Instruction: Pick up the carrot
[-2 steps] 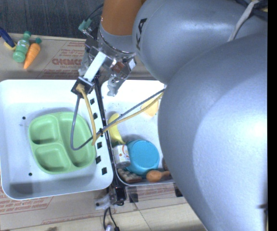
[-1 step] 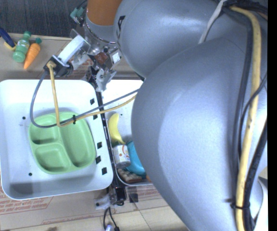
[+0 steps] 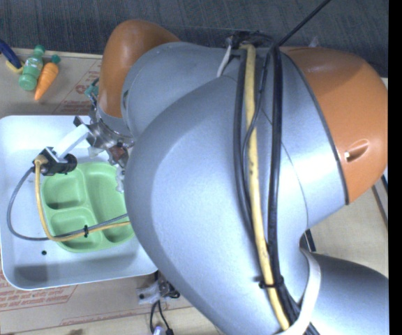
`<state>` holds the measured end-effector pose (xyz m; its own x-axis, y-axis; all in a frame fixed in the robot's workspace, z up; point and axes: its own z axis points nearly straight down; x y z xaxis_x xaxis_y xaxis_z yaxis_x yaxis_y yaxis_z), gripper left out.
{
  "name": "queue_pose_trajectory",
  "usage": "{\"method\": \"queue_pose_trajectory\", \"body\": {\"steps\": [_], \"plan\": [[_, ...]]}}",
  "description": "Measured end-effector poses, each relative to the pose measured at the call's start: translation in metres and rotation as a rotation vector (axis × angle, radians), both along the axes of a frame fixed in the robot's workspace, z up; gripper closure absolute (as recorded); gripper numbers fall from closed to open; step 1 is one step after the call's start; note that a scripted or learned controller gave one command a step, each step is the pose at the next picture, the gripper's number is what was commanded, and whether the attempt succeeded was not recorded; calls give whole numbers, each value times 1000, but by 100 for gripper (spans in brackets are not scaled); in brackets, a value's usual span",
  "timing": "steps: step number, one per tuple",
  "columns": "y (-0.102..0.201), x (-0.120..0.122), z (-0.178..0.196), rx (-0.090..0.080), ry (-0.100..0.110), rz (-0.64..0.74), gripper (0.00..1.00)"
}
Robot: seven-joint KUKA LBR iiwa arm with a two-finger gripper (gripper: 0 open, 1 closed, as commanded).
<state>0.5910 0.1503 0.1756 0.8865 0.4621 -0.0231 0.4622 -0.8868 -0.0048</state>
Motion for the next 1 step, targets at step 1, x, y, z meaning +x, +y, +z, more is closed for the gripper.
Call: {"method": "queue_pose_trajectory", "body": {"steps": [1], "plan": [[-25, 41, -52, 1, -12, -128, 0]]}}
